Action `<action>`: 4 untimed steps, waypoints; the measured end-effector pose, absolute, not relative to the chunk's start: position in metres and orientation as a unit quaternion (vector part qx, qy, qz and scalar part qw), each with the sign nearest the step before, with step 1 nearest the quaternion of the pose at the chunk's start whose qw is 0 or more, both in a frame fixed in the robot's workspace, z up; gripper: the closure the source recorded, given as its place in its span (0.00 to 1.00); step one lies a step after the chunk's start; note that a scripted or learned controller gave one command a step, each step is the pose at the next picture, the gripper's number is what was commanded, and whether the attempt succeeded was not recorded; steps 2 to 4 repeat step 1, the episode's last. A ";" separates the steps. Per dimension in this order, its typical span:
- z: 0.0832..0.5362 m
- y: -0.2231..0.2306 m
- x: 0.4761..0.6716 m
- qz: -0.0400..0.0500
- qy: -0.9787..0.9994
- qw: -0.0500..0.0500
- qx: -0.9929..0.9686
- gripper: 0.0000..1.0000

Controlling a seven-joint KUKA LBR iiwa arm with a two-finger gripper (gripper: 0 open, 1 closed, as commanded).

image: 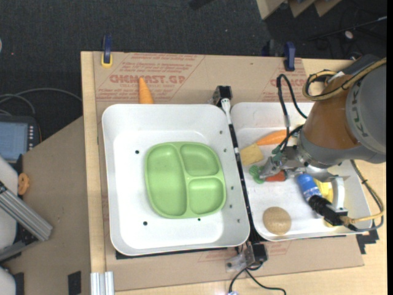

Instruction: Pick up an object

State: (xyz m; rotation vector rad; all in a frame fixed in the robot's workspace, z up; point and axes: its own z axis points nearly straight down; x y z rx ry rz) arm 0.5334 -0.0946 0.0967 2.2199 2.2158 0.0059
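My gripper (271, 166) hangs low in the right bin (295, 231), just above a small red and green item (271, 177) that its tip partly hides. A yellow block (251, 154) lies just left of the gripper. An orange carrot (271, 138) sits behind it. A blue cylinder (305, 185) with a black end lies to the right under the wrist, with a yellow piece (326, 193) beside it. A tan round object (277, 220) rests near the bin's front wall. Whether anything sits between the gripper's tips cannot be made out.
The left bin (123, 165) holds a green divided plate (184, 179). An orange cone-shaped piece (145, 91) lies on the board behind that bin. Black cables loop above the arm at the back right. Blue clamps (107, 50) pin the board's far edge.
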 end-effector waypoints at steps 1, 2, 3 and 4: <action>0.191 -0.047 0.581 0.005 0.710 0.005 0.704 1.00; 0.191 -0.047 0.581 0.005 0.710 0.005 0.704 1.00; 0.191 -0.047 0.581 0.005 0.710 0.005 0.704 1.00; 0.191 -0.047 0.581 0.005 0.710 0.005 0.704 1.00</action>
